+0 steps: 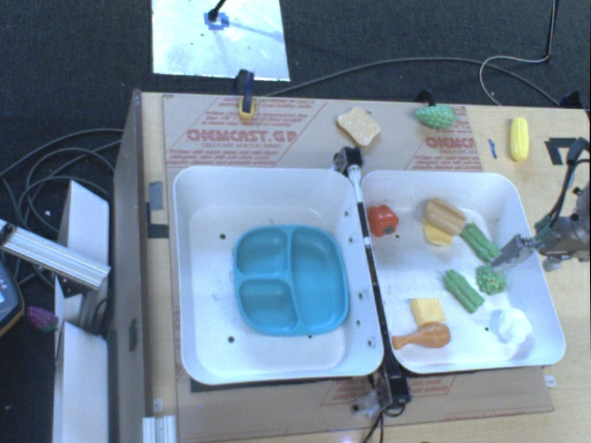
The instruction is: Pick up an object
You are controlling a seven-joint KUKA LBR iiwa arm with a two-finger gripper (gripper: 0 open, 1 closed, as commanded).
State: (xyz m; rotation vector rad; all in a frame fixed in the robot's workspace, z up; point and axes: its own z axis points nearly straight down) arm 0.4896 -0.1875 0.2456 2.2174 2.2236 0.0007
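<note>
Toys lie scattered in the right bin of 2 white bins on your table. The left bin holds a blue divided plate. From the right edge, your end effector reaches in low over the right bin, its tip just beside a green broccoli piece. Whether it is spread or pressed together cannot be told from this overhead view, and nothing shows pinched in it.

Around the broccoli piece sit close neighbours: a green bean just above it, a second green pod to its left, and a white lump below. Farther left lie a yellow cheese wedge, a drumstick, a red tomato and a bread roll.

To do this step well, you likely want to settle on 1 target, probably the broccoli piece, since it is nearest. Centre over it before descending, so the green bean is not nudged. Come straight down, close fully, then lift slowly and check that something actually comes up.
</note>
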